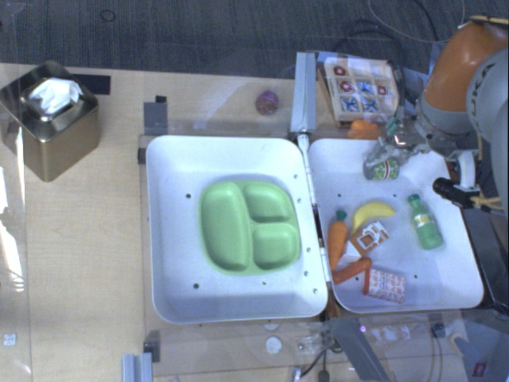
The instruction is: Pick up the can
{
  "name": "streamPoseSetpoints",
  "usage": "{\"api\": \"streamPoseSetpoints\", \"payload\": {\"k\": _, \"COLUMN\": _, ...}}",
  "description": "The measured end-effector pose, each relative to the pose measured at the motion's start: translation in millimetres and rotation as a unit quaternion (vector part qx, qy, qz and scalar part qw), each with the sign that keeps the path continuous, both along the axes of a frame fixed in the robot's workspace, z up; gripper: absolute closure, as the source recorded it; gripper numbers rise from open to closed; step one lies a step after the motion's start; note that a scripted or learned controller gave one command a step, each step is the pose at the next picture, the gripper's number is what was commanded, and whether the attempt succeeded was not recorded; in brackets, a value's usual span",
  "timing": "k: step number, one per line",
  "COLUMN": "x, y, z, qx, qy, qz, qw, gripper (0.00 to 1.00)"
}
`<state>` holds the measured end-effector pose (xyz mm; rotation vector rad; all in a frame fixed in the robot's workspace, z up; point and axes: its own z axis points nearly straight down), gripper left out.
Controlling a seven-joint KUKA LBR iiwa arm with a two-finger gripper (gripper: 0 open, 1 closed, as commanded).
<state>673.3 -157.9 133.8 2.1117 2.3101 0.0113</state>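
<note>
The can [382, 166], silvery with green print, is at the back of the right bin [457, 281], near its far wall. My gripper [395, 142] hangs directly over the can's upper right end, touching it or very close to it. The orange-banded wrist [465, 66] reaches in from the upper right. The gripper's metal parts blur into the can's top, so I cannot make out whether the can is held.
The right bin also holds a banana [374, 211], a green bottle [425, 223], two carrots [338, 239], a small box [371, 235] and a red packet [386, 285]. A green divided plate [250, 225] lies in the left bin [171, 293]. A tissue box [52, 122] stands far left.
</note>
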Motion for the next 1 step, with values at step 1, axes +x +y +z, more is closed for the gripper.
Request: {"api": "streamPoseSetpoints", "payload": {"k": 1, "x": -2.7, "y": 63.6, "z": 76.7, "qx": 0.0018, "qy": 0.003, "qz": -0.034, "qw": 0.9994, "gripper": 1.0}}
